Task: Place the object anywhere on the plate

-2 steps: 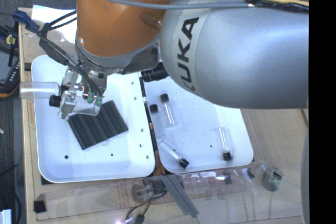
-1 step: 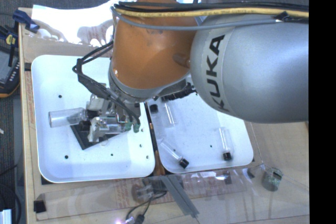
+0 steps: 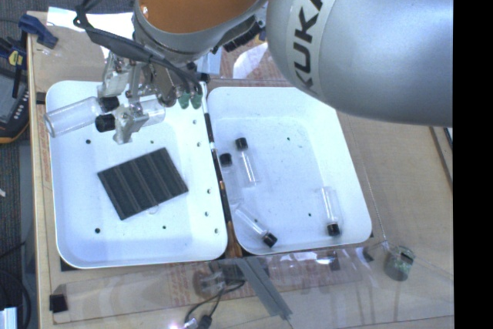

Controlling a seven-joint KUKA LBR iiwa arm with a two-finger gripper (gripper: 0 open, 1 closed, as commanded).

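Camera view looks down on my worktop with its two white bins. My tool hangs over the upper part of the left bin, and a clear vial with a black cap lies crosswise at the tool, seemingly clamped there, though the metal parts hide the contact, so I judge this a grasp rather than see it plainly. The dark ribbed plate lies flat in the same bin, just below the tool and apart from the vial. So the pick looks done; what is left is to carry the vial over the plate and release it. Three more vials lie in the right bin.
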